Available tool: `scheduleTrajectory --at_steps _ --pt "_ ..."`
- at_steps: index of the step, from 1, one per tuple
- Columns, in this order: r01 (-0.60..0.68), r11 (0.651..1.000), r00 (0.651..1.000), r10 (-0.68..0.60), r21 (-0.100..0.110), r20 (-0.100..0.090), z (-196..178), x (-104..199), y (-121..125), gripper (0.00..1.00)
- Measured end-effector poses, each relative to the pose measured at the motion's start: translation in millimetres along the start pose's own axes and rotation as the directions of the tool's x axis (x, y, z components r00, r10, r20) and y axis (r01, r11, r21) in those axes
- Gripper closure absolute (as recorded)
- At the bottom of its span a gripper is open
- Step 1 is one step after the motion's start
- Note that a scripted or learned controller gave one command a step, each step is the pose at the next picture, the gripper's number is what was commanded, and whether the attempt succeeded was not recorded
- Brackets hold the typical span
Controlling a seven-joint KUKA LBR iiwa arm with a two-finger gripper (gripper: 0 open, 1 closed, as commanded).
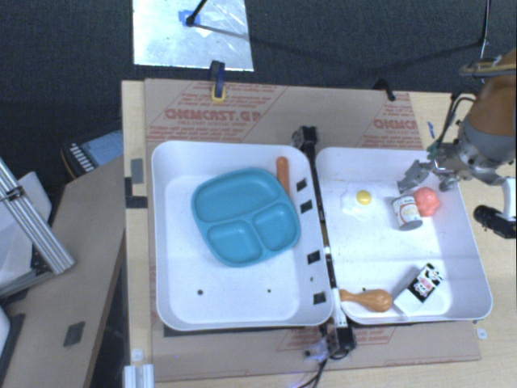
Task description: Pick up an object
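Drumstick [367,299] lies at the right bin's [462,309] front edge; egg [359,199], can [406,212] and pink ball [426,201] sit farther right. Tool [426,174] hovers open just above. The can looks light, rigid, slippery; grip its sides.

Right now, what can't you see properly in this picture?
- Gripper: too small in the camera view to tell how it stands.
- Pink object: partly behind the small can.
- Sausage: lower end hidden by the blue tray.
- Can's label: too small to read.
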State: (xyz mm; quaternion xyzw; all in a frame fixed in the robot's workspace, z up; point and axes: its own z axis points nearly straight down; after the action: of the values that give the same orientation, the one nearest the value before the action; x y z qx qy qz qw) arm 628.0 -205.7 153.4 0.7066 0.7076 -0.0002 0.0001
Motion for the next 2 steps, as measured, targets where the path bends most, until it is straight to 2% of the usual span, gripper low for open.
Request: scheduleTrajectory --at_steps 1,2 --pt "0.003 1.000 1.000 -0.003 -0.003 0.001 43 1 8 0.00" --pt "0.005 1.000 1.000 -0.005 -0.006 0.002 30 1 9 1.00"
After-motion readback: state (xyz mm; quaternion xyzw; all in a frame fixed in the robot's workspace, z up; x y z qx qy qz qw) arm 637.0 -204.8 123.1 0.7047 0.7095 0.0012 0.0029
